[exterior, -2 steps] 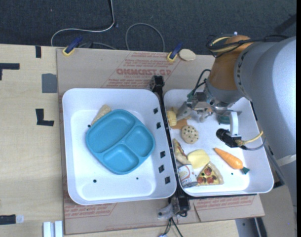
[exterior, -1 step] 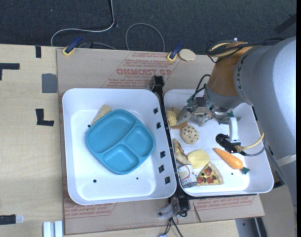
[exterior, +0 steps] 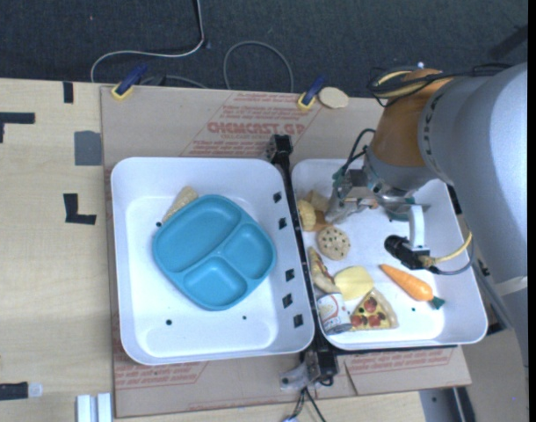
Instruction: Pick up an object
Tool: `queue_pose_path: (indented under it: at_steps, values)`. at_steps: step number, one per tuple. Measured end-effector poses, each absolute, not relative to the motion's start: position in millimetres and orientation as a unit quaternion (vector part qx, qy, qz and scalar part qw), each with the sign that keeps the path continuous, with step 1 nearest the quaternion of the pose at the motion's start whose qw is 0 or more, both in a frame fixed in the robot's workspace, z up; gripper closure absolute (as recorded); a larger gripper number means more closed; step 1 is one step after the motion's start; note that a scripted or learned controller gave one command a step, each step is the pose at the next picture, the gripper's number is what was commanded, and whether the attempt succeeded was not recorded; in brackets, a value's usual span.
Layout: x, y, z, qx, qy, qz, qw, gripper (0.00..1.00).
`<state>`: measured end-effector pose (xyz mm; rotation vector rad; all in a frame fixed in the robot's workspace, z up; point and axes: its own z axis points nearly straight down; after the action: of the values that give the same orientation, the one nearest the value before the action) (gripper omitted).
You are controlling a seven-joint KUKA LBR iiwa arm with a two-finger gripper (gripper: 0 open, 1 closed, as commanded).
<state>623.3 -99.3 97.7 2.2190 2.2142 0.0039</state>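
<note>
Cookie (exterior: 334, 242) lies near the right bin's (exterior: 457, 328) left wall — gripper (exterior: 345, 202) hovers just above; finger state unclear — next, descend squarely.

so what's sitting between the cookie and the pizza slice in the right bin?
In the camera view, a pale yellow cheese-like piece lies between the cookie and the pizza slice.

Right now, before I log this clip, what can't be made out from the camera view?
- Gripper: its own wrist body covers the tips, so any grasp is unreadable.
- Tan item in the left bin: mostly under the blue tray.
- Pale food pieces beside the gripper: too small to identify.
</note>
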Motion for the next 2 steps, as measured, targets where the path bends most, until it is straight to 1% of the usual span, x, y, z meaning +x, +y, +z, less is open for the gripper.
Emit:
queue_pose_path:
  at_steps: [1, 2]
  values:
    - [623.0, -102, 98, 0.708, 0.706, -0.0003, 0.006, 0.0]
    - [659.4, -97, 85, 0.707, 0.707, -0.0004, 0.002, 0.0]
